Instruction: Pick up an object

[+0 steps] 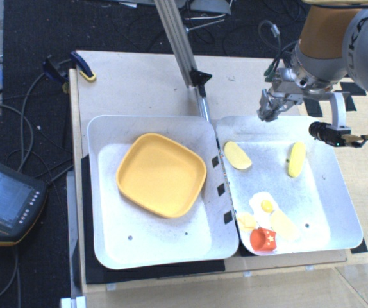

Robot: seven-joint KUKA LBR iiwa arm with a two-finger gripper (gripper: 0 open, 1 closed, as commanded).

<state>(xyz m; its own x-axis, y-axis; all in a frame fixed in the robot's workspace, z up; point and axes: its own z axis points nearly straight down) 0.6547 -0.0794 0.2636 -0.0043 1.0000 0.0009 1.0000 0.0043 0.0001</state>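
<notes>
Yellow plate [161,174] fills the left bin [107,239]; hand [269,108], grip unclear, hovers above the right bin's [338,191] far edge.

no readable text, labels or numbers

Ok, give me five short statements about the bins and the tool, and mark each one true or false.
1. The yellow plate lies in the left bin. True.
2. The tool hangs over the far edge of the right bin. True.
3. The tool holds the banana. False: the banana lies on the bin floor, apart from the tool.
4. The red piece sits at the far end of the right bin. False: it is at the near edge, beside the fried egg.
5. The yellow plate is stacked on the yellow slice. False: the slice lies in the right bin, on its own.
</notes>
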